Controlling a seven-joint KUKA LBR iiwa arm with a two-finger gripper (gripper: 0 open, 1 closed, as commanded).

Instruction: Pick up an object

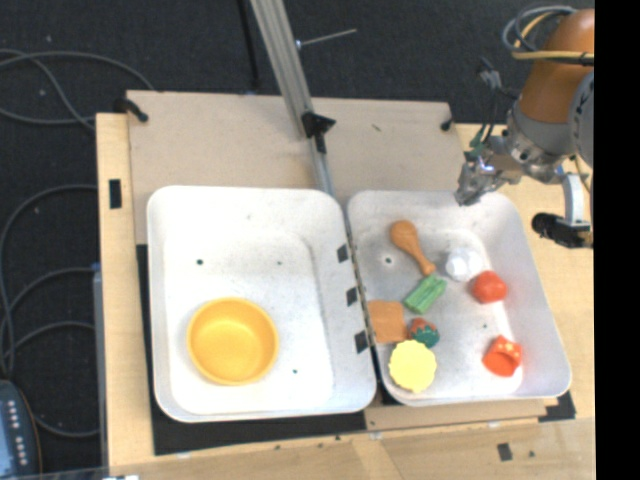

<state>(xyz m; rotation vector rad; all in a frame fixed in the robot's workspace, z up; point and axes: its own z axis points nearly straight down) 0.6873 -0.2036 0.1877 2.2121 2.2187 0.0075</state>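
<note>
The end effector [470, 194] hangs over the right bin's [535, 258] back rim; whether it is open or closed cannot be told. Nearest it lie a smooth club-shaped wooden piece [411, 244] and a white lump [460, 264]. Beyond those sit a rounded red object [488, 287] and a green block [425, 294].

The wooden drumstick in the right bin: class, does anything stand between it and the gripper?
Nothing visible does. The gripper hangs over the right bin's far rim, and bare white floor separates it from the wooden drumstick.
</note>
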